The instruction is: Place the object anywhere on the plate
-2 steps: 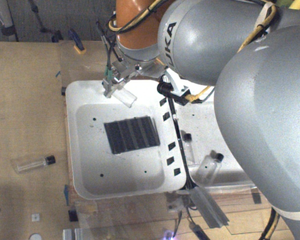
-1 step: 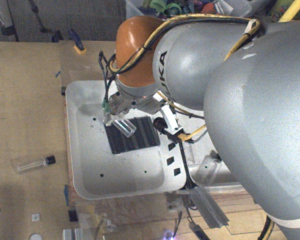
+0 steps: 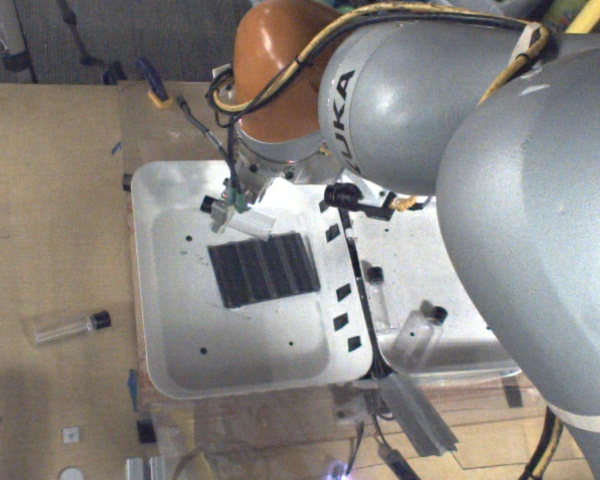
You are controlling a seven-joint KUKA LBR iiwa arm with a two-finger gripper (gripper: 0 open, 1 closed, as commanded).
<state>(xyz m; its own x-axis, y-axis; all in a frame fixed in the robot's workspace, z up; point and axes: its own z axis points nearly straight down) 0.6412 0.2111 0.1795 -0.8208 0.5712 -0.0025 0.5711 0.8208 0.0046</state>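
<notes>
Grey arm (image 3: 460,168) overhangs the bins; gripper (image 3: 230,203), grip state unreadable, nears left bin's (image 3: 170,358) far rim above dark plate (image 3: 265,270).

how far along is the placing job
Done: the arm has reached over the left bin, gripper low beside the dark ribbed plate. In hand: nothing visible between the fingers. Left: a clear vial lies in the right bin; nothing rests on the plate yet.

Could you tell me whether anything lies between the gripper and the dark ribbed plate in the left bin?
Nothing visible does. The gripper hangs over the far part of the left bin, just beyond the far edge of the dark ribbed plate, with only bare white bin floor between them.
</notes>
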